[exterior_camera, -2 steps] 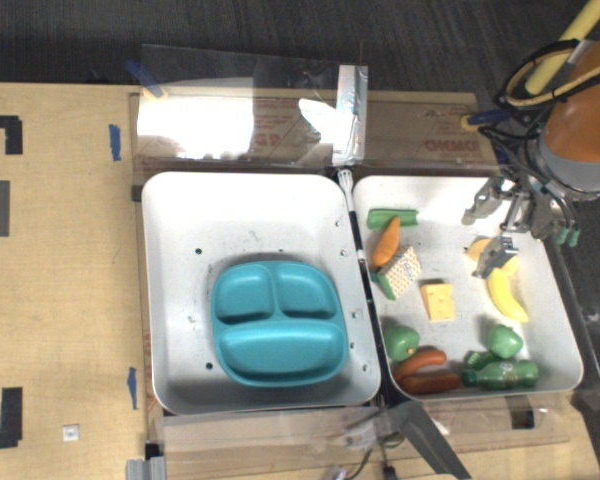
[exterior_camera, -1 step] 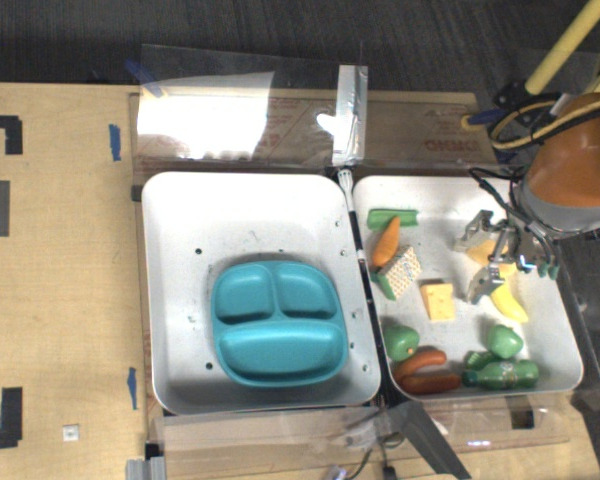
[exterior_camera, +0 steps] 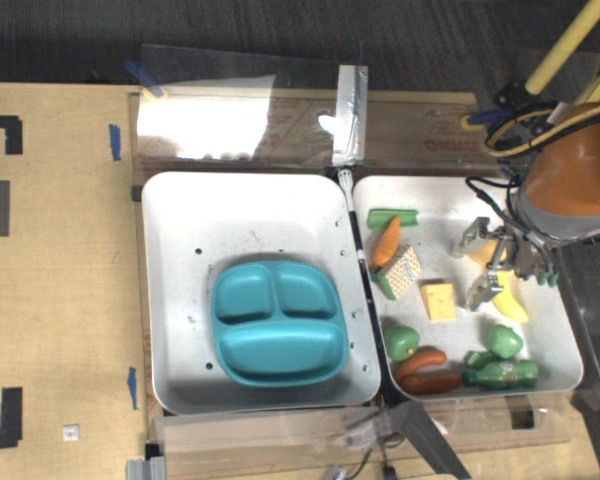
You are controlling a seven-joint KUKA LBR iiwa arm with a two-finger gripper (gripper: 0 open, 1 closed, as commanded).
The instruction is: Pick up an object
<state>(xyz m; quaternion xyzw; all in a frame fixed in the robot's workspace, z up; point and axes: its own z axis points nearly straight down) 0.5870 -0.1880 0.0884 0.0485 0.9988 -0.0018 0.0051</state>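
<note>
From the camera view, two white bins sit side by side on the counter (exterior_camera: 60,268). The left bin (exterior_camera: 180,208) holds one teal tray (exterior_camera: 278,320) with three compartments. The right bin (exterior_camera: 560,338) holds small toy foods: one orange carrot (exterior_camera: 385,241), a green piece (exterior_camera: 393,217) just above it, one waffle-patterned wedge (exterior_camera: 402,272), one yellow cheese block (exterior_camera: 439,300), one green pepper (exterior_camera: 401,342), one red-brown sausage (exterior_camera: 425,364), one green cucumber (exterior_camera: 500,373), one round green piece (exterior_camera: 505,341) and a yellow piece (exterior_camera: 509,306). No writing can be read on any of them. The pincer (exterior_camera: 485,260) hangs over the right bin's right part, its metal fingers spread apart, with a yellow bit between them; whether it is gripped I cannot tell.
</note>
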